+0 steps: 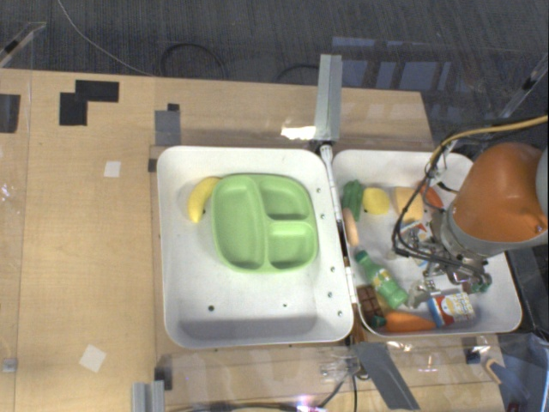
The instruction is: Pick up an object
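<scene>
Green: one tray (262, 222), one bottle (382, 280); one banana (201, 198), one carrot (409, 322); fingers' state unclear.

Robotics lab / test cell, not home. Plywood worktop (86, 256) w/ black tape marks (86, 99). Two white bins (257, 333) side by side, alu bracket (328, 97) btwn them. Clear acrylic guard panels at edges. Loose cables (86, 33) on dark carpet (257, 15). Industrial arm (502, 200), orange band, exposed wiring. Toy food props: plastic banana (199, 199), green divided tray (262, 221).
</scene>
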You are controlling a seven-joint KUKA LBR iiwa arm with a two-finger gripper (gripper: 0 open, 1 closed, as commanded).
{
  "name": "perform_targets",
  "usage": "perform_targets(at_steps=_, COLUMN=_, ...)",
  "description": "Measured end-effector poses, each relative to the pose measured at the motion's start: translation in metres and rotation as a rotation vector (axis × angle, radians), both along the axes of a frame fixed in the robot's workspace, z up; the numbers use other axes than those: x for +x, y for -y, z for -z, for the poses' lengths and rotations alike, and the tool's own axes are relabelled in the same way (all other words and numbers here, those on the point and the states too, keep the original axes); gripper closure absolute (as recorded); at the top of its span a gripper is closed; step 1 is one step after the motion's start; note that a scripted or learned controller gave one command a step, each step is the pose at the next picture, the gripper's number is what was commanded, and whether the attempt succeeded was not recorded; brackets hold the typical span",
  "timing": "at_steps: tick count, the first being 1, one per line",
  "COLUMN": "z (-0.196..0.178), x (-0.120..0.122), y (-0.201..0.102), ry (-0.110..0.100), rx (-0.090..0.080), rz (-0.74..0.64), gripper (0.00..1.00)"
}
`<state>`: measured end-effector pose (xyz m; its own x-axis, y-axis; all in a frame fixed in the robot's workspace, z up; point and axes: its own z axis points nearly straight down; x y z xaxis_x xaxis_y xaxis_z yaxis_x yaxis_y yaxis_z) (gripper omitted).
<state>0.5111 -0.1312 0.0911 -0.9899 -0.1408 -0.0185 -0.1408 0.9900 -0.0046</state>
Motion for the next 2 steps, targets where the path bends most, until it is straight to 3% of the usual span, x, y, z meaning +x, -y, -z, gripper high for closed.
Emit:
perform_targets(at_steps=1, z=0.001, x=0.074, y=-0.008, ry=-0.002, rx=0.003, rz=0.114, gripper=0.0)
perform_targets(at_steps=2, z=0.0, x=0.031, y=-0.031, ry=0.0, rx=0.004, rz=0.205, gripper=0.0)
